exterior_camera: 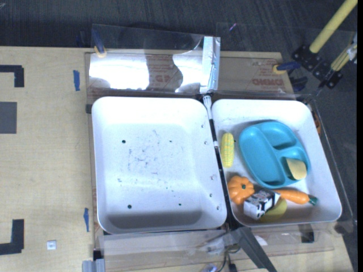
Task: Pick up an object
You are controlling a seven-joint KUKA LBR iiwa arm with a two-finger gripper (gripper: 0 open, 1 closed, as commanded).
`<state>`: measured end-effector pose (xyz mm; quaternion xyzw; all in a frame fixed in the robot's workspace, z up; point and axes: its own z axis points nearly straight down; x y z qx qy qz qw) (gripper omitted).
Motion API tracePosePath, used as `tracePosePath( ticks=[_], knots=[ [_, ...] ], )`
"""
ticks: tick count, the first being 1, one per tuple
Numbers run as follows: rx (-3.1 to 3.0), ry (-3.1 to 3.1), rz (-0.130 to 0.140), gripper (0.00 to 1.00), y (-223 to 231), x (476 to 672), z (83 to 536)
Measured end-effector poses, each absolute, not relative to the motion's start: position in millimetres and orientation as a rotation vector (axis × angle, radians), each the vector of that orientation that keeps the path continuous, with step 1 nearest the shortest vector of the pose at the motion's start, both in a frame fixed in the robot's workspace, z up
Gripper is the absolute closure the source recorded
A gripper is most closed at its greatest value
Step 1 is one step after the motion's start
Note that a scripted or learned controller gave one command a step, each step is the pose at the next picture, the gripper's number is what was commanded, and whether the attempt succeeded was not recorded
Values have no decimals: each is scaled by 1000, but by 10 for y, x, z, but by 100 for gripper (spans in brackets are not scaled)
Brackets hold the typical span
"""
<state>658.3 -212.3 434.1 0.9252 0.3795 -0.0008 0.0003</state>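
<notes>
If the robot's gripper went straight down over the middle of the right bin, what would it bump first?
Probably the blue plate, lying across the middle of the right bin.

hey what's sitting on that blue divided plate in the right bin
A pale yellow wedge-shaped piece lies in the blue plate near its lower right rim. The other compartments look bare. What lies beneath the plate is covered.

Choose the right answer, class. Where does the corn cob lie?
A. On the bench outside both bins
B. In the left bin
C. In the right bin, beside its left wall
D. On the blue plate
C: the corn lies on the floor of the right bin, along its left wall, just left of the blue plate.
</notes>
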Motion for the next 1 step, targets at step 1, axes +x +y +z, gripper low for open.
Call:
tracePosePath(
  ticks=[1],
  knots=[
    [2885,1248,-6,100,-2142,6513,4125]
  ],
)
